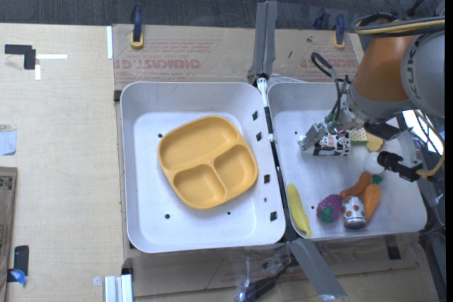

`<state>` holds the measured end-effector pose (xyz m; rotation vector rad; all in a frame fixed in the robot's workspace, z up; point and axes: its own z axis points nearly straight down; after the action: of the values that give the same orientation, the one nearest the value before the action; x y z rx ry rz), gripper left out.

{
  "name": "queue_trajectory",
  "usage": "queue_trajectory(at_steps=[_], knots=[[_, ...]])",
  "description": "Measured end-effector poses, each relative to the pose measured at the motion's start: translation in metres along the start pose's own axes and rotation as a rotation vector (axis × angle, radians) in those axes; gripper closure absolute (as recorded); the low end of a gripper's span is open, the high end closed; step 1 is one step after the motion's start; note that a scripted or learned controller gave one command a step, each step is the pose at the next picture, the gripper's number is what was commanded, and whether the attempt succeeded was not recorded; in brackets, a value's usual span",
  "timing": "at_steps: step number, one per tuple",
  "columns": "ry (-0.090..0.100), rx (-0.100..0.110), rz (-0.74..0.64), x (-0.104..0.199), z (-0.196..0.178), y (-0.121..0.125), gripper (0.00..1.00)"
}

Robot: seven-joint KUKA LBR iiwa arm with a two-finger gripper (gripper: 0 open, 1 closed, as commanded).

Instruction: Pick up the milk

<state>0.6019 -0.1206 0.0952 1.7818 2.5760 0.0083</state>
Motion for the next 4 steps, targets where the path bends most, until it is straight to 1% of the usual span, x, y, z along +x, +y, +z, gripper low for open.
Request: queue_trajectory(at_steps=[1,2,3,4], knots=[[0.004,0.007,0.005,-0.001,-0.003,-0.002,1.00],[0.004,0.007,0.005,-0.001,-0.003,-0.002,0.00],[0.017,0.011,0.033,-0.026,-0.009,-0.086,0.00],[0.004,0.015,0.230,0.006,-0.018,-0.032,0.00]])
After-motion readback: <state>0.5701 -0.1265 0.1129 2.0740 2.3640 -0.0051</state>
